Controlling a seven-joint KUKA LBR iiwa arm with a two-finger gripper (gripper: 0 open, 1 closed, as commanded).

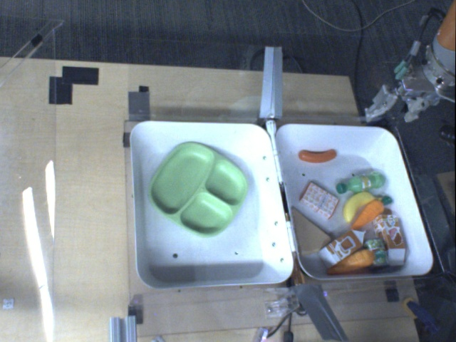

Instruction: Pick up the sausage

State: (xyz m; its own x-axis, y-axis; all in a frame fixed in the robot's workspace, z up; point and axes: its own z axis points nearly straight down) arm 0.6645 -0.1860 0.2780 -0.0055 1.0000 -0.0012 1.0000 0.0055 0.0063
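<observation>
- The sausage (317, 155), short and orange-red, lies flat on the white floor of the right bin (399, 155), near that bin's far wall and toward its left side, with its long axis running left to right.
- It touches nothing; bare white floor surrounds it on all sides.
- Nearer the camera from the sausage lies a flat cracker-like tile (318, 200) with a grid pattern, tilted on its corner.
- To the right of the tile, a green bottle (360, 184) lies on its side, and just below it a yellow banana (356, 206) and an orange carrot (369, 213) press together.
- Along the near right corner sit small printed cartons (388, 231), another carton (341, 246) and a second carrot (351, 261), crowded close.
- The left bin (142, 191) holds a green divided plate (199, 187) with three compartments, lying roughly in the middle.
- A metal rail (271, 84) runs up from the seam between the two bins.
- Both bins rest on a pale wooden bench (71, 191), with black tape marks (71, 80) near its far left.
- The gripper (395, 104) hangs beyond the right bin's far right corner, outside the bin and well apart from the sausage.
- Its fingers (377, 105) look spread apart, and nothing lies between them.
- A black cable (356, 20) loops over the dark floor beyond the bench.
</observation>
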